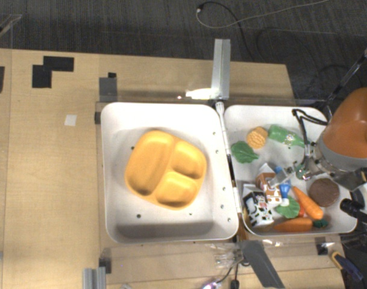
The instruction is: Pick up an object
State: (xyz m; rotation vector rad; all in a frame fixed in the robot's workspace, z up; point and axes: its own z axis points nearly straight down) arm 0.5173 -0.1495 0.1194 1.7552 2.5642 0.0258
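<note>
1. One bench of pale wood carries two white bins side by side.
2. The left bin holds a single thing: one yellow divided tray, lying at the middle of the bin floor, well apart from all four walls.
3. The right bin holds all the small items, crowded toward its near edge and near-right corner.
4. One arm, its orange band showing, reaches over the right edge of the right bin.
5. One gripper hangs over the middle-right of that bin, just above the clutter; whether it is spread or closed, or has hold of anything, I cannot tell.
6. Two carrots: one orange carrot slanting near the right wall, one darker carrot along the near edge.
7. One brown round disc by the right wall.
8. One black-and-white patterned item at the near-left corner.
9. One green leafy piece by the left wall, another green piece toward the far edge.
10. One small yellow corn-like item between those two.
</note>
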